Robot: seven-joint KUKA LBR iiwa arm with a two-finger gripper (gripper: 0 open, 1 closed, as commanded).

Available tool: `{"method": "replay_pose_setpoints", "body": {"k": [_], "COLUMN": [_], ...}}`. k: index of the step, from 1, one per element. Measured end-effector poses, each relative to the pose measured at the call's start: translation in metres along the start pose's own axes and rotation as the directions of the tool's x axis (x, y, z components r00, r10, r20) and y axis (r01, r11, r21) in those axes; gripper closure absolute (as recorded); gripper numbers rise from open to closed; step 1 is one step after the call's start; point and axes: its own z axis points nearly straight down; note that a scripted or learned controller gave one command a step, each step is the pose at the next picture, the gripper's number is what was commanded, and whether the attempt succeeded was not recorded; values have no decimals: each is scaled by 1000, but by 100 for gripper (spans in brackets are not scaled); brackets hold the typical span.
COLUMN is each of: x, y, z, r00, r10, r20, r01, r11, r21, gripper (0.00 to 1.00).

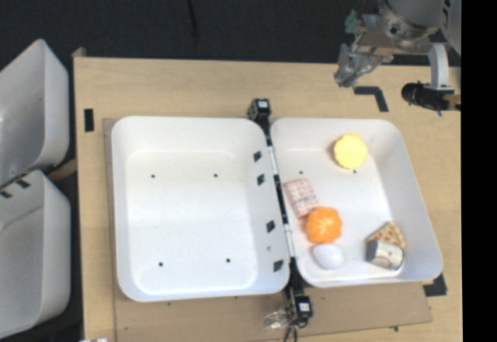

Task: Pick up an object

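The right bin (404, 177) holds several objects: a yellow round piece (350, 151) at the back, a pink patterned packet (300, 195) by the divider, an orange fruit (324, 225), a white egg-like ball (328, 256) and a small patterned cup on its side (386, 247) at the front right. My gripper (353, 68) hangs high above the bench behind the right bin, back of the yellow piece, with nothing seen between its fingers.
The left bin (186, 204) lies beside the right one, joined at a hinged divider (273, 193). White blocks (27, 177) stand off the bench's left edge. Black markers (373, 95) lie on the wood behind the right bin.
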Motion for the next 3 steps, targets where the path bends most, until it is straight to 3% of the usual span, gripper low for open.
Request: {"method": "replay_pose_setpoints", "body": {"k": [1,2,3], "x": [11,24,66], "y": [-1,0,0], "z": [-31,-119,-167], "r00": [1000,1000,1000], "r10": [2,1,0], "r20": [-2,-2,-2], "r01": [-2,-1,0], "r11": [1000,1000,1000], "r21": [-2,-10,-6], "gripper": [100,100,100]}}
